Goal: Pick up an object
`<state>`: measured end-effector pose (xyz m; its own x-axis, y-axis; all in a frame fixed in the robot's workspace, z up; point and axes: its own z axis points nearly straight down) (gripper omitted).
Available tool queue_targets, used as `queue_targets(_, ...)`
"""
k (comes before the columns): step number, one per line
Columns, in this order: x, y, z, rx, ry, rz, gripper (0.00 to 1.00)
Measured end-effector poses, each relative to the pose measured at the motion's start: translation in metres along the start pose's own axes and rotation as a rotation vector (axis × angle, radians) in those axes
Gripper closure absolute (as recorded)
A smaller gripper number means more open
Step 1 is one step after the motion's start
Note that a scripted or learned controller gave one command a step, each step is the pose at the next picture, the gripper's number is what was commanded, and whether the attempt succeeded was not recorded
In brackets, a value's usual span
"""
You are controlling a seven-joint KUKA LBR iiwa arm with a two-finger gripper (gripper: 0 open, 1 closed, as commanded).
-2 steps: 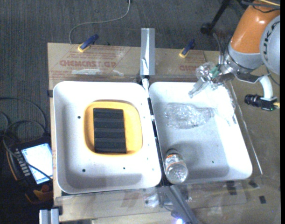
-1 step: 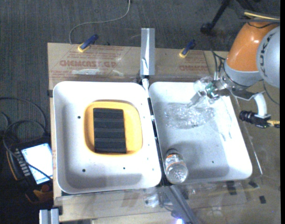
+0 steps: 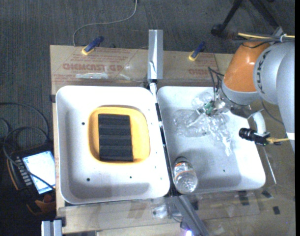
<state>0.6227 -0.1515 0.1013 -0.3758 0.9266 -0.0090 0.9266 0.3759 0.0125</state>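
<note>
1. Left bin [image 3: 66, 146]: yellow tray [image 3: 144, 132] w/ black block [image 3: 115, 137], centred.
2. Bottle [image 3: 184, 176] at right bin's [image 3: 248, 176] front-left corner.
3. Crumpled clear plastic [image 3: 208, 127] mid right bin, toward back.
4. Gripper [image 3: 212, 107] over plastic nr back edge; can't tell its state.

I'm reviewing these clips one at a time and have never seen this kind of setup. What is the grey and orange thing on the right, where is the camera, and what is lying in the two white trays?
One camera looks down at a slant on a bench with two shallow white bins. The grey and orange shape is a robot arm reaching in from the right, meant to pick something up. Its pincer sits low over the right bin, amid crumpled clear plastic; the picture does not show whether it grips anything. A clear plastic bottle lies at that bin's near left corner. The left bin holds a yellow tray with a black ridged block in it.
</note>
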Motion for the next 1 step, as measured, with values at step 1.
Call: queue_targets(1, 0.0309, 0.0212, 0.0043, -0.006, -0.007, -0.021, 0.0)
